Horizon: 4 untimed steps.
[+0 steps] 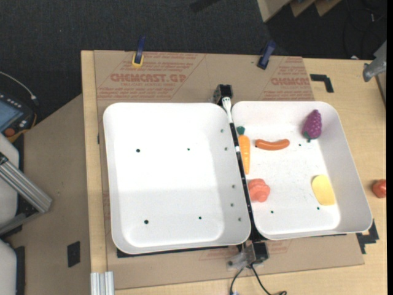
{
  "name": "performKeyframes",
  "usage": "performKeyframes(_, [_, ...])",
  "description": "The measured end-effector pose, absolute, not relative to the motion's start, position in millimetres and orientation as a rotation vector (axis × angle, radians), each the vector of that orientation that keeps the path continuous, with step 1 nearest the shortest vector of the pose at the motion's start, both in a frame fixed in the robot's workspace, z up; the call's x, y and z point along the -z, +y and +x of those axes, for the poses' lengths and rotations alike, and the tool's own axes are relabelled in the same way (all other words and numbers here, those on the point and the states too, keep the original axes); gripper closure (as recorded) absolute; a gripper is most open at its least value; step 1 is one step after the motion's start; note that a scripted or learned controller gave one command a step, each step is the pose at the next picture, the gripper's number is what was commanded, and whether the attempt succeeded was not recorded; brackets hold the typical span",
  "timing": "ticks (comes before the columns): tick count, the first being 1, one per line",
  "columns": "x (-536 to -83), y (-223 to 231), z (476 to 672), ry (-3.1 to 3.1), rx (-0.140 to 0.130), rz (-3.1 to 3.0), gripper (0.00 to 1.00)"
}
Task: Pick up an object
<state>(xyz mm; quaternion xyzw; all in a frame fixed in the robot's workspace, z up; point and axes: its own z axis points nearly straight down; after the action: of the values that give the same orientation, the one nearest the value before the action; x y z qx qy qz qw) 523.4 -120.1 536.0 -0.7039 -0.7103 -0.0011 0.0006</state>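
Right bin holding purple grapes at far corner; red sausage mid-bin; orange carrot along divider; pink lump below it; yellow lemon at right.

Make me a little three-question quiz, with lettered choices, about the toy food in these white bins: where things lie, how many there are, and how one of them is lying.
1. Which bin holds the toy food?
A. the left bin
B. the right bin
C. both bins

2. How many food items lie in that bin?
A. three
B. five
C. seven

3. How does the carrot lie?
A. in the middle of the bin floor
B. on top of the hot dog
C. along the bin's left wall, by the divide

Answers:
1 B: the grapes, hot dog, carrot, pink item and yellow item all sit in the right bin.
2 B: those five are the count.
3 C: the carrot runs lengthwise against the left wall.
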Motion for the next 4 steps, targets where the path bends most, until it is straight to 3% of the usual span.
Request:
performKeyframes(1, [-536.1,-57.6,477.7,-2.229,0.002,-2.212,0.00])
performKeyframes(3, [-535.0,76.4,479.1,-2.230,0.002,-2.212,0.00])
performKeyframes(4, [-534.6,164.4,478.6,-2.232,0.005,-2.209,0.00])
